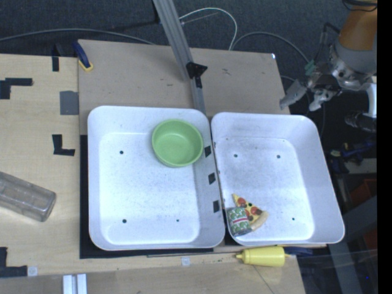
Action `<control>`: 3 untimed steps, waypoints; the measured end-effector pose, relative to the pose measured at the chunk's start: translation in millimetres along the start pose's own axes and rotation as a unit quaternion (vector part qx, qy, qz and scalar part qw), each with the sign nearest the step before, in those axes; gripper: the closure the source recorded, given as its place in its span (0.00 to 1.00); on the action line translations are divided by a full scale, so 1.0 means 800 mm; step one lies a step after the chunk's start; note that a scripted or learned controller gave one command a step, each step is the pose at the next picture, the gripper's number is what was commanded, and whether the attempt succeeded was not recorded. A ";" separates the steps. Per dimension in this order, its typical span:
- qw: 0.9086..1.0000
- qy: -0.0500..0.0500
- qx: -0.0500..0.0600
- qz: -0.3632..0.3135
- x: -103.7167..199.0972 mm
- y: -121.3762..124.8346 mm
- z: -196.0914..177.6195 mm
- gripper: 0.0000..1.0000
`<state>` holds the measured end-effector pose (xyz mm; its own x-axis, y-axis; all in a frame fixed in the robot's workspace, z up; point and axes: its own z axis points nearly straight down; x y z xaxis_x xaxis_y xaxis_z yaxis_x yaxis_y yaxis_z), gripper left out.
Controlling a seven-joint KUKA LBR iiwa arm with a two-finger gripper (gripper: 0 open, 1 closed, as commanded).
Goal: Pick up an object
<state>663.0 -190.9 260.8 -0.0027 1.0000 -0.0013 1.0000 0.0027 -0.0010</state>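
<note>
Bench (135, 66): carries two white bins side by side. Left bin (122, 225): green bowl (177, 143) at 1 o'clock. Right bin (306, 164): pizza-slice toy (252, 212) and small packet (238, 221), touching, at 7 o'clock. Yellow bottle (264, 256) lies just outside, at 6 o'clock. Gripper (301, 97): beyond the right bin at 1 o'clock, fingers parted, holding nothing.

Yellow bottle (262, 256), clear cup (24, 196)

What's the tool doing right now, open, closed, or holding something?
Tool: open, holding nothing, up beyond the far right corner of the right bin.
</note>
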 end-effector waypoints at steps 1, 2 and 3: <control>1.000 0.000 0.000 0.000 0.000 0.000 0.000 0.00; 1.000 0.001 0.002 0.000 0.006 0.009 0.061 0.00; 1.000 0.000 0.001 0.001 0.016 0.002 0.120 0.00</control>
<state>664.6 -178.1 164.4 -0.0016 1.0000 -0.0004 1.0000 0.0016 -0.0030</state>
